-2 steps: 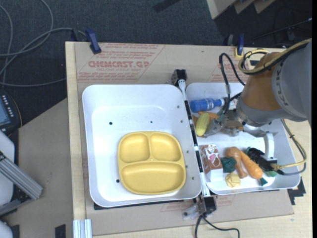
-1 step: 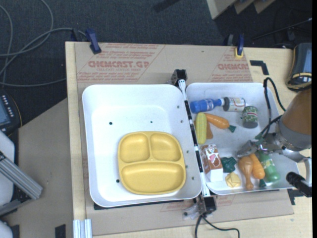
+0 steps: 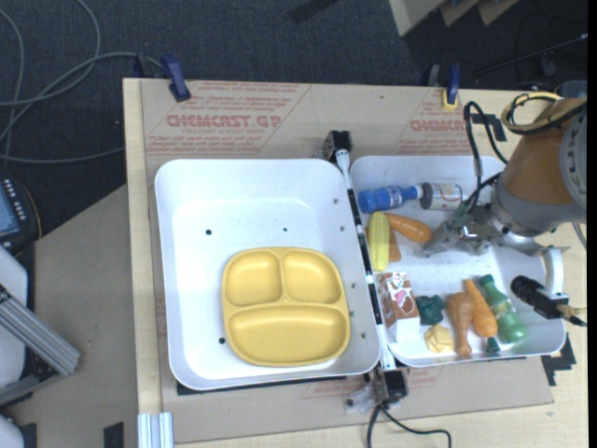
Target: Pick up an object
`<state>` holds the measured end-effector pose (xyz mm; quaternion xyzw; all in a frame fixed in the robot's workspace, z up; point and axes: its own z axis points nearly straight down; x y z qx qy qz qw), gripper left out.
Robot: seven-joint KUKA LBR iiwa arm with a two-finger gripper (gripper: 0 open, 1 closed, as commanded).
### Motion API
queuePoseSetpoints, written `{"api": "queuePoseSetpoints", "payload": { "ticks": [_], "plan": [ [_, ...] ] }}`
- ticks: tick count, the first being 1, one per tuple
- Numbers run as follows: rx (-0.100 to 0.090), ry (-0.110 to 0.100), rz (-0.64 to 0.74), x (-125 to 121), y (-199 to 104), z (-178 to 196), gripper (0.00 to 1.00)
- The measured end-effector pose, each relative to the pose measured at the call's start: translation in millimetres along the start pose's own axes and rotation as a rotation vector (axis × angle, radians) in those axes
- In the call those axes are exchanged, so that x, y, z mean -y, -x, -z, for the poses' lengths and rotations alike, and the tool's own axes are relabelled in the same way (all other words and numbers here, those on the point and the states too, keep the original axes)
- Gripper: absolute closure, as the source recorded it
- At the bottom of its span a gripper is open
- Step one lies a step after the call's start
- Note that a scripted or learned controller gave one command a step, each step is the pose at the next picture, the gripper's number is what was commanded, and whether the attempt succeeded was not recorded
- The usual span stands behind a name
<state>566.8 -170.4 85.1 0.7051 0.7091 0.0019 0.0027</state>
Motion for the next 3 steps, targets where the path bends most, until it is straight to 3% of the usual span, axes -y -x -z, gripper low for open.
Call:
{"api": "queuePoseSetpoints", "payload": {
  "ticks": [1, 2, 3],
  "plan": [
    [-0.003, -0.012, -0.012, 78.7, 44.3, -0.2, 0.00],
    [0.000, -0.003, -0.006, 73.6, 41.4, 10.4, 1.00],
    [-0.003, 0.005, 0.006, 28.0, -45.4, 90.7, 1.00]
  ]
}}
